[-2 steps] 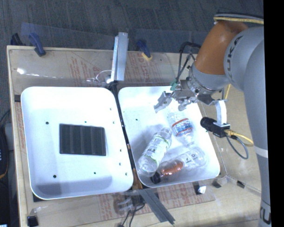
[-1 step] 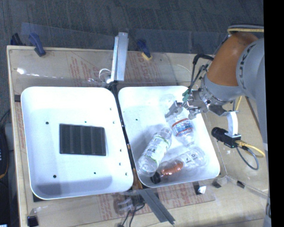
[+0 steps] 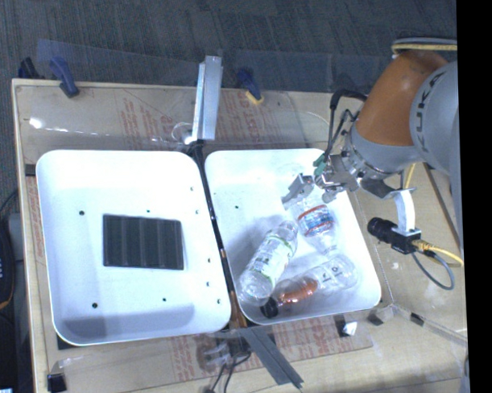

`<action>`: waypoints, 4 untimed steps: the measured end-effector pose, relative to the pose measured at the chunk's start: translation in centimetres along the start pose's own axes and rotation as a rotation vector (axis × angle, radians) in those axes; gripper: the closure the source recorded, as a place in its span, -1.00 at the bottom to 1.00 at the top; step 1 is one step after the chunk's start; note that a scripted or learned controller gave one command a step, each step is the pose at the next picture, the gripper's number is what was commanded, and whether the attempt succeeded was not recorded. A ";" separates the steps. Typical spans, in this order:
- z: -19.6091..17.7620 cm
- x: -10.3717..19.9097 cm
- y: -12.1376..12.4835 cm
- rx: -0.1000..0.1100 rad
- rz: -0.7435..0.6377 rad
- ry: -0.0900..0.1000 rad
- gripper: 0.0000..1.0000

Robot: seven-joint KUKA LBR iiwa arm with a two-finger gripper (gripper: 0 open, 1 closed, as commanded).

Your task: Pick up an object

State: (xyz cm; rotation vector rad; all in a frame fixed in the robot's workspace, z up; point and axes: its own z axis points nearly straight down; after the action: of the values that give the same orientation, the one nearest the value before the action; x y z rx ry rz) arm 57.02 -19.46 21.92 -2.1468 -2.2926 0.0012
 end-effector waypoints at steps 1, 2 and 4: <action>2.9 -1.6 3.6 0.002 0.007 -0.001 -1.00; 4.2 -1.4 0.4 0.003 -0.075 0.002 -1.00; 2.4 -1.5 3.0 0.003 -0.305 0.001 -1.00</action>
State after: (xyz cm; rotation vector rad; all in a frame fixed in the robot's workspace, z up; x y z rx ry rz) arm 60.11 -20.79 19.56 -1.7721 -2.5893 0.0030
